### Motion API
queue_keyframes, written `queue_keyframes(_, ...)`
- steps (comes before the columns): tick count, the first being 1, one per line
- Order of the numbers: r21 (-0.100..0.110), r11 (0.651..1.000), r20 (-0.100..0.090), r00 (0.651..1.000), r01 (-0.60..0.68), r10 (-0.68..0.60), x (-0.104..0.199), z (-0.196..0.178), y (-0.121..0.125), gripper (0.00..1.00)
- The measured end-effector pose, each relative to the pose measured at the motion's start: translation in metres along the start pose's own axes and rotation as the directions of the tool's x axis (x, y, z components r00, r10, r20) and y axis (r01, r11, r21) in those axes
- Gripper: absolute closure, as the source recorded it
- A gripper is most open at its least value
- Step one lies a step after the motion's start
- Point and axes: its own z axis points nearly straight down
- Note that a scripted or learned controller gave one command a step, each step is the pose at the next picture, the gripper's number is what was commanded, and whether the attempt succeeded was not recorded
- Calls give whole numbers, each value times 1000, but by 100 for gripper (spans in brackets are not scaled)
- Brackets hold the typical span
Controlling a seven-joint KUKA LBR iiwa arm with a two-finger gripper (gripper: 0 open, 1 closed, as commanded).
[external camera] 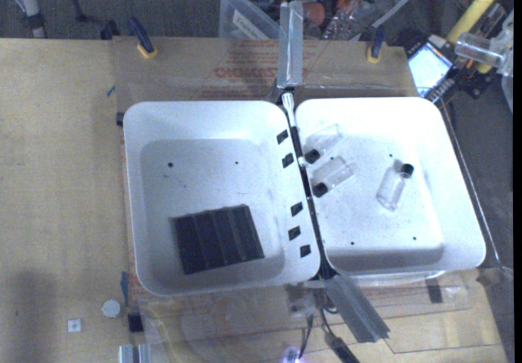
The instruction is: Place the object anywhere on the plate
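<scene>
Plate: black, ridged, lying flat in the left bin, toward its near side
Bottles: three clear ones with black caps, all lying in the right bin, well apart from the plate
Upper bottle: near the divider
Lower bottle: just beside it
Third bottle: mid-bin

The left white bin has lots of open floor toward 12 o'clock, and just a flat black ridged plate lying low at 6 o'clock. In the right white bin, three small clear plastic bottles with black caps sit from 9 to 12 o'clock, with open floor at 6 o'clock. A thin wall with black tabs stands between the bins.
</scene>
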Motion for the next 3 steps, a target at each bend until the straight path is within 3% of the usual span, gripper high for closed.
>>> queue_keyframes(1, 2, 1000, 13, 1000, -2, 2, -1, -13, 0, 100)
queue_keyframes(2, -10, 553, 1, 553, 833, -833, -1, 0, 63, 100)
queue_keyframes(3, -3, 556, 9, 556, 831, -831, -2, -12, 64, 100)
